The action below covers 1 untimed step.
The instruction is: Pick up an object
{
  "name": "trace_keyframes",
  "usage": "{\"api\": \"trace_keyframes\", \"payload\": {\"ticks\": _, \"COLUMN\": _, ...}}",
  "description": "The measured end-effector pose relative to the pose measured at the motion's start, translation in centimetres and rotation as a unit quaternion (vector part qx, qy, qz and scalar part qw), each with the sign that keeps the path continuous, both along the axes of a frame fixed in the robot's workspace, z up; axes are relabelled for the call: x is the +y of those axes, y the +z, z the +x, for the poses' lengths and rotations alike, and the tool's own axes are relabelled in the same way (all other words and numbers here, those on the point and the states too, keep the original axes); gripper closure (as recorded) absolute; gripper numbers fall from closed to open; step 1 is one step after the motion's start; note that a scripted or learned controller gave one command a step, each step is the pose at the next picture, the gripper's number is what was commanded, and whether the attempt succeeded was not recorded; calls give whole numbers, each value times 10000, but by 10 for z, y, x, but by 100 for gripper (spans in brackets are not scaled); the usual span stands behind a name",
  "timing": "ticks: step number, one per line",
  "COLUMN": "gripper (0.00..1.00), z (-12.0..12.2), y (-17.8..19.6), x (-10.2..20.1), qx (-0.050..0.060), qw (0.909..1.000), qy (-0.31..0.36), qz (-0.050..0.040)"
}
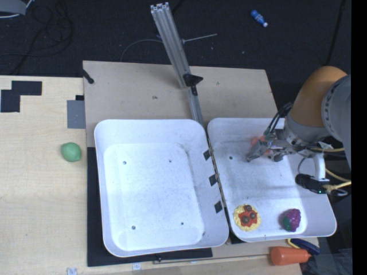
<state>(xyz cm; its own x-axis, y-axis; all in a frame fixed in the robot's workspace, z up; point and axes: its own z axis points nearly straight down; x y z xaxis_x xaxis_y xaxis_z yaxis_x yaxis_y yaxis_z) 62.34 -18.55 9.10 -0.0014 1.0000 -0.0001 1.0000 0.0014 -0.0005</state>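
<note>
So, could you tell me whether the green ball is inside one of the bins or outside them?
Outside. The green ball rests on the light wooden bench, left of the left bin, apart from its rim.

Two shallow white bins, left bin (109,139) and right bin (321,225), are looking like smooth plastic with a faint speckle, sitting on a matt pale wooden board (143,90). A ribbed metal bar (172,42) is catching light. A green ball (71,152) is appearing matt, and an orange carrot (288,255) is looking like smooth plastic
</note>
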Motion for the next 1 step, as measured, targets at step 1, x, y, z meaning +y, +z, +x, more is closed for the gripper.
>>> {"api": "trace_keyframes", "payload": {"ticks": 1, "gripper": 100, "z": 0, "y": 11, "x": 0, "qx": -8, "qw": 10000, "qy": 2, "qz": -2}}
